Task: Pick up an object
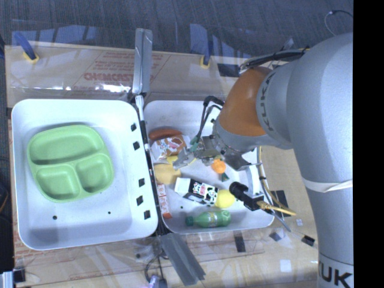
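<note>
My gripper [192,152] hangs low over the middle of the right bin [180,110], below the orange wrist band. It is just right of a brown and red food packet [166,140] and above a yellow block [163,173]. A small orange piece [219,167] lies close to its right side. Nearer the front of the bin lie a white carton with a black and white print [201,191], a yellow lemon [224,199] and a green bottle [208,219] on its side. I see nothing lifted clear of the bin floor.
The left bin [36,221] holds a green divided plate [69,161]. A red strip [162,200] lies along the right bin's left wall. The big grey arm covers the right bin's right side.
</note>
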Tool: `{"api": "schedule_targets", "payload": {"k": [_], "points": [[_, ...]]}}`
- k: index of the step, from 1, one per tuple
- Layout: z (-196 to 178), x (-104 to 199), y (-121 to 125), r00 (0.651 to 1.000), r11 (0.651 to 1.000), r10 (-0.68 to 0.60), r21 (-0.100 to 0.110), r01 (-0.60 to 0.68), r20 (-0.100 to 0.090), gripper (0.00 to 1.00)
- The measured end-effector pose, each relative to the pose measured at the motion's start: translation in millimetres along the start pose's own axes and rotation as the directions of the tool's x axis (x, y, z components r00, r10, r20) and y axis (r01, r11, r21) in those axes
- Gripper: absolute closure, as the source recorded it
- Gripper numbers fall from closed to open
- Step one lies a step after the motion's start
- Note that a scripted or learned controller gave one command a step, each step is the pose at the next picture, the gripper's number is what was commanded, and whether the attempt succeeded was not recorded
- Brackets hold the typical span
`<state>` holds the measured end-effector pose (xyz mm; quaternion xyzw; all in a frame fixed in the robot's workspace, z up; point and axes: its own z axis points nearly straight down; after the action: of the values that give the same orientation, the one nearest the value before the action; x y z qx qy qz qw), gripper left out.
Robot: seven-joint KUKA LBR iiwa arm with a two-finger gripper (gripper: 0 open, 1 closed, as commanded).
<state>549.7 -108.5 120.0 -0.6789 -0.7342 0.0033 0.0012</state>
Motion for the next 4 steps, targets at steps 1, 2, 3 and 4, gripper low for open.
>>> {"api": "schedule_targets", "payload": {"k": [1,2,3,4], "points": [[28,-3,76,0.999,0.999,0.037,-0.002,-0.037,-0.003,0.0],[21,-6,71,0.999,0.999,0.035,0.013,-0.035,0.0,1.0],[-129,75,79,0.999,0.999,-0.049,-0.005,0.049,-0.002,1.0],[-129,75,79,0.999,0.999,-0.049,-0.004,0.049,-0.002,0.0]]}}
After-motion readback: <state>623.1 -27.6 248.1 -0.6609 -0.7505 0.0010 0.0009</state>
